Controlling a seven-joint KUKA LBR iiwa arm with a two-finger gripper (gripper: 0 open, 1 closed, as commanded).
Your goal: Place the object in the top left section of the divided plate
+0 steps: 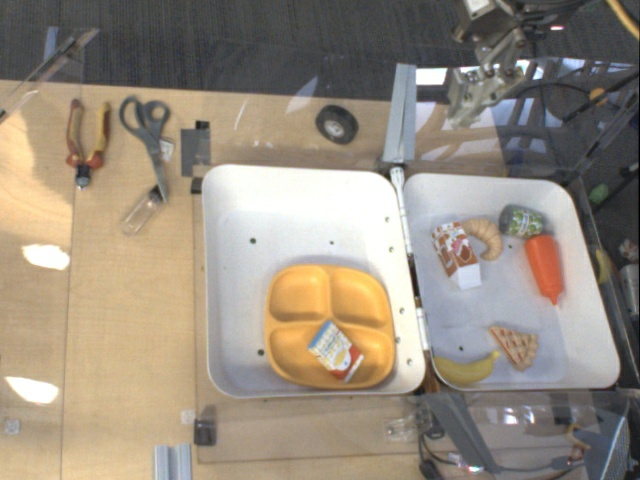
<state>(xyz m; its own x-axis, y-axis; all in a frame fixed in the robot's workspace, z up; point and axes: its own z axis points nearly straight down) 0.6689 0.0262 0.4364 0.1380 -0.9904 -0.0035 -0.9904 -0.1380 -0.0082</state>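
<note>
A yellow divided plate point(300, 298) lies in the left bin point(240, 268), toward its near side. A small blue, white and red carton point(334, 351) rests flat in the plate's large near section. Both far sections of the plate hold nothing. My gripper point(470, 93) hangs high over the far edge of the right bin point(580, 338), well away from the plate. I see nothing held under it.
The right bin holds a red-and-white carton point(456, 250), a croissant point(487, 236), a green-grey item point(521, 220), a carrot point(545, 266), a waffle wedge point(515, 346) and a banana point(466, 368). Pliers point(82, 140), scissors point(148, 133) and a tape roll point(337, 123) lie on the bench.
</note>
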